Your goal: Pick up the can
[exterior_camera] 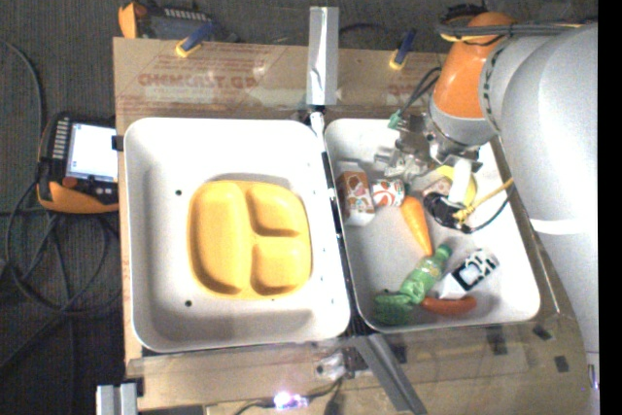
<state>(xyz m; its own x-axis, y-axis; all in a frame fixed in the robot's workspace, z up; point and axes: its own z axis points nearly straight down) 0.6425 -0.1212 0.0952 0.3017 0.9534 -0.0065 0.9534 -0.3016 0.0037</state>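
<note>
Can (pixel 372 196) lying in right bin (pixel 515 306), gripper (pixel 400 162) just above it (finger state unclear)

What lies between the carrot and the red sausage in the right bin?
In the camera view, a green bottle lies tilted between the carrot and the red sausage, touching neither clearly.

Legible markings on the bench.
Faint red mirrored lettering runs across the flat brown cardboard sheet (pixel 228 78) in the frame's upper middle, too blurred to read; no other text is legible.
</note>
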